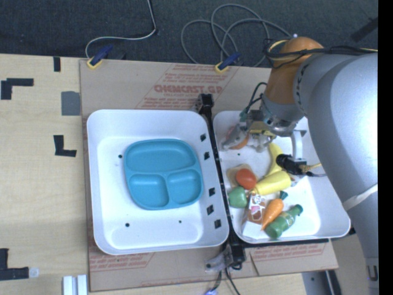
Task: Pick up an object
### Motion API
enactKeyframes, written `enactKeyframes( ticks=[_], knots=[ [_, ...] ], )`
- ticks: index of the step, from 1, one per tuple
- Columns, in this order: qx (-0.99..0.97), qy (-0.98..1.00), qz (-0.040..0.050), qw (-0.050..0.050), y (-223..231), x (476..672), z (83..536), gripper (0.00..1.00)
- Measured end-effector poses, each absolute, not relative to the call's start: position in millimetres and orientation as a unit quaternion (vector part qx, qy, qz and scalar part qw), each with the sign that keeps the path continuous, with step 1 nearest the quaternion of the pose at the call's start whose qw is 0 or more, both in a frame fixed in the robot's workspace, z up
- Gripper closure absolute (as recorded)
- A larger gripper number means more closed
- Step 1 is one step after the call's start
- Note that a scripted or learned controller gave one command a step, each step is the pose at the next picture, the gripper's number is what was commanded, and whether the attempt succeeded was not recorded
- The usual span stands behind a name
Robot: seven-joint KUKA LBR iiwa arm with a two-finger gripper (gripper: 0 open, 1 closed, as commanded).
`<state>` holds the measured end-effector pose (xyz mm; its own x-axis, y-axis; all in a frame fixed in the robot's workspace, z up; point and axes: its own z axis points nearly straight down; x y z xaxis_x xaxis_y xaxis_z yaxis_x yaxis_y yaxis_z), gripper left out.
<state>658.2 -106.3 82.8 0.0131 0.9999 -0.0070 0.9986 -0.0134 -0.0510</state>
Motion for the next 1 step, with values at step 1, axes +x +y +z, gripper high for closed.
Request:
enactKeyframes(
  ticks=[1],
  knots=[
    [-0.712, -0.702, 0.0209, 0.015, -105.5, 658.1, 82.8, 0.00]
  ],
)
